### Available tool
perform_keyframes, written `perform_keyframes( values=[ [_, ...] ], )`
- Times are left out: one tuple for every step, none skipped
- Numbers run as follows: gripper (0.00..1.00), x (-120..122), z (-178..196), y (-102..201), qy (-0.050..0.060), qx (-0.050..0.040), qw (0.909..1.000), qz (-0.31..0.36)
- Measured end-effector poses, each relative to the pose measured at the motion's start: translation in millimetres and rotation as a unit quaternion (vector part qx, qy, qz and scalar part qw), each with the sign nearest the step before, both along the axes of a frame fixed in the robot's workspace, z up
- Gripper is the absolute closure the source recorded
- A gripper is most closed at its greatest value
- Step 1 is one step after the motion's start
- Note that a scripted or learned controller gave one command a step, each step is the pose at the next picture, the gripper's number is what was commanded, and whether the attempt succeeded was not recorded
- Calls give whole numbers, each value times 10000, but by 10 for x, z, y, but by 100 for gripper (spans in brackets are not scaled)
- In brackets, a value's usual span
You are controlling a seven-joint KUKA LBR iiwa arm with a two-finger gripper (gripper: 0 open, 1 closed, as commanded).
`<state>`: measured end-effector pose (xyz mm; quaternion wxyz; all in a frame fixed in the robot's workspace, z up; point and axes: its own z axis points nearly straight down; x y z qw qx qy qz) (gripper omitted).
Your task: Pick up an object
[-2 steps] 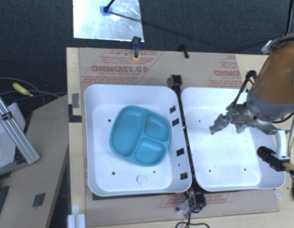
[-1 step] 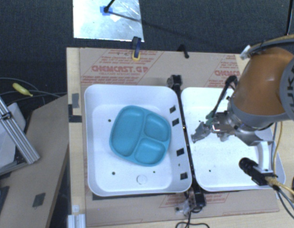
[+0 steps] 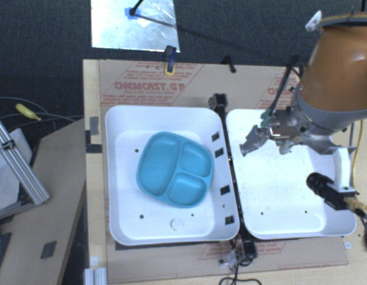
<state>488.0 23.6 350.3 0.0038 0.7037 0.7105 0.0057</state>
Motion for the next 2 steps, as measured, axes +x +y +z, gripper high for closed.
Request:
perform_keyframes(
  values=[
    [0, -14, -80, 508, 56, -4, 10000, -6],
    [100, -5, 29, 480, 44, -6, 10000, -9]
  ],
)
